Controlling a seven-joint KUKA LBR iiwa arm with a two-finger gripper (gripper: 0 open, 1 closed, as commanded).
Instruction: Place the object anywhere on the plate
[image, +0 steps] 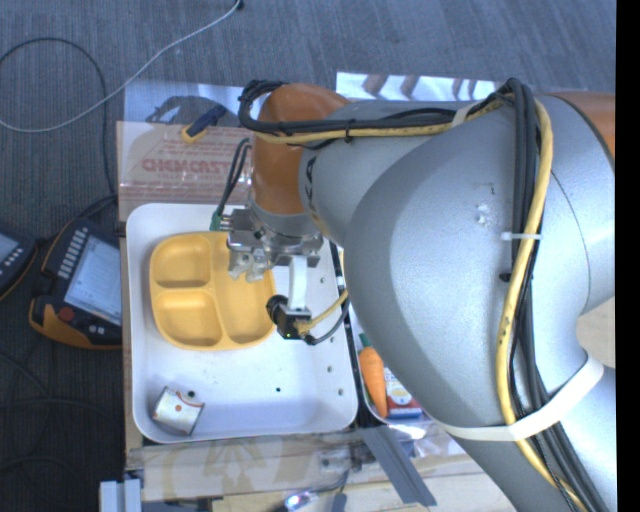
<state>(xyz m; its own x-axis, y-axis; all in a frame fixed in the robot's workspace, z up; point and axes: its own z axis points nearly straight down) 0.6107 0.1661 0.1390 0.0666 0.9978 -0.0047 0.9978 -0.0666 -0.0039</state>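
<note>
A yellow plate (195, 290) with three compartments lies in the upper left part of the left white bin (250, 400). My gripper (252, 264) hangs over the plate's right edge, below the orange wrist band. Nothing can be made out in it from this angle. A small silver metal object (177, 410) with a red dot lies on its side in the bin's front left corner, well apart from the plate and the gripper.
An orange carrot (372, 375) and a small printed packet (400, 398) lie in the right bin, mostly hidden under the large grey arm (470, 250). A cardboard box (180, 165) sits behind the left bin. A teach pendant (85, 285) rests on the floor at left.
</note>
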